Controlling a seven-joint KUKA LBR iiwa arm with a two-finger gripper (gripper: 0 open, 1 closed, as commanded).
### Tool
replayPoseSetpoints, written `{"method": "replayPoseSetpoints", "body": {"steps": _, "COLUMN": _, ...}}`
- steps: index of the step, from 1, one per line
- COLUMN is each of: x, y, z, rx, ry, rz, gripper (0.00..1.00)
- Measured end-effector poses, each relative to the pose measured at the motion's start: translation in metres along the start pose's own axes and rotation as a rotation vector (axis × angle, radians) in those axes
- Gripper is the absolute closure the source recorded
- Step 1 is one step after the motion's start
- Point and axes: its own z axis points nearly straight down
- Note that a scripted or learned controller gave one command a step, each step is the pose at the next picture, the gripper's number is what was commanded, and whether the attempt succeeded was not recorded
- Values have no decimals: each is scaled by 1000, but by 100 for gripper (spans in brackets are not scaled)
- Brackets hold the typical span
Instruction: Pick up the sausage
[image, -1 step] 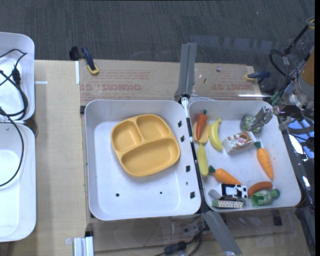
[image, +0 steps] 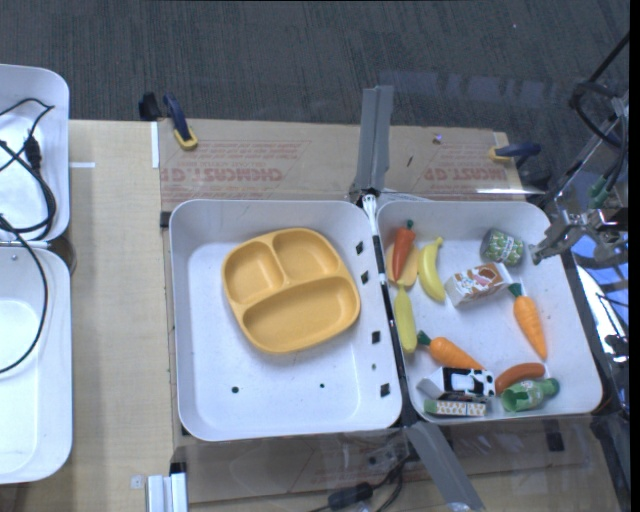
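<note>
The sausage (image: 520, 375) is a short reddish-brown link lying in the front right corner of the right bin (image: 585, 330). A green bottle (image: 530, 394) touches its front side. Beside it on the left is a black-and-white carton (image: 468, 381). My gripper (image: 552, 244) is at the right bin's far right rim, well behind the sausage and apart from it. Thin metal parts blur together there, so its fingers cannot be made out. Nothing shows held in it.
The right bin also holds two carrots (image: 530, 322) (image: 455, 352), a banana (image: 432, 270), a yellow piece (image: 405, 320), a red-orange vegetable (image: 402, 250), a green item (image: 502, 247) and a white carton (image: 478, 283). A yellow divided plate (image: 290, 290) lies in the left bin (image: 200, 390).
</note>
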Motion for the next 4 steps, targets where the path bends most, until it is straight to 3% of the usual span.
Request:
{"method": "replayPoseSetpoints", "body": {"steps": 1, "x": 1, "y": 1, "z": 155, "rx": 3, "ry": 2, "rz": -2, "gripper": 0}}
{"method": "replayPoseSetpoints", "body": {"steps": 2, "x": -28, "y": -17, "z": 266, "rx": 2, "ry": 3, "rz": -16, "gripper": 0}}
{"method": "replayPoseSetpoints", "body": {"steps": 3, "x": -61, "y": -30, "z": 267, "rx": 8, "ry": 30, "rz": -46, "gripper": 0}}
{"method": "replayPoseSetpoints", "body": {"steps": 4, "x": -54, "y": -30, "z": 267, "rx": 4, "ry": 15, "rz": -28, "gripper": 0}}
